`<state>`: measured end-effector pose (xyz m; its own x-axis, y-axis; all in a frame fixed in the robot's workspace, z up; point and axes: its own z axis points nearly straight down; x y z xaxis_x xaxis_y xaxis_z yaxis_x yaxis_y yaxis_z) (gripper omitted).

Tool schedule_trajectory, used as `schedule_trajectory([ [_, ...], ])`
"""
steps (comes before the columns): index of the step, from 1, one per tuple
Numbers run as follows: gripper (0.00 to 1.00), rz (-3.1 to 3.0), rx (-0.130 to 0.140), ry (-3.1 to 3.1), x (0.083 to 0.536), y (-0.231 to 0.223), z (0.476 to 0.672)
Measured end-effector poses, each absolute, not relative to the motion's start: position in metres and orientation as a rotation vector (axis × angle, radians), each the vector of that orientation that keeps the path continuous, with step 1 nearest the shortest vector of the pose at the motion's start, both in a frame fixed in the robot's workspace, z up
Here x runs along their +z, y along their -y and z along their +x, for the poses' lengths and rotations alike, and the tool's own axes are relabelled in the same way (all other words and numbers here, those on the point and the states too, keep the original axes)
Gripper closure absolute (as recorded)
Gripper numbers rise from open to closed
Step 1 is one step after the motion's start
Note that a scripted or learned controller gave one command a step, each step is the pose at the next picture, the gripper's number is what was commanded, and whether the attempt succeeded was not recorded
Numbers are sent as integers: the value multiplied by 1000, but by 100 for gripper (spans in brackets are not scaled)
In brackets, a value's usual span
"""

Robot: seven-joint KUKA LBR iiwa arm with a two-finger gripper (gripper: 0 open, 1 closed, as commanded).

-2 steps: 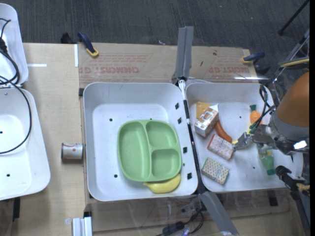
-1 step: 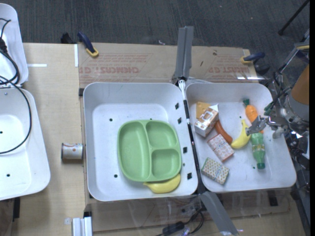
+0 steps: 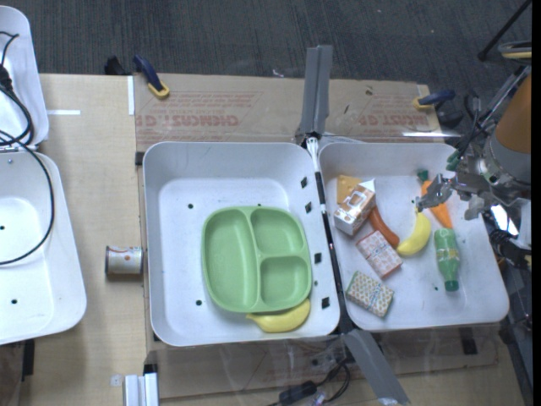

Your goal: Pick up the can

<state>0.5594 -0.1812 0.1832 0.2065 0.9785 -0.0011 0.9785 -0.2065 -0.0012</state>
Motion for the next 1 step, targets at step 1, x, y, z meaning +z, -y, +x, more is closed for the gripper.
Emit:
schedule_trajectory([
  [1, 100, -2437, 7, 1981, 191, 182, 559],
])
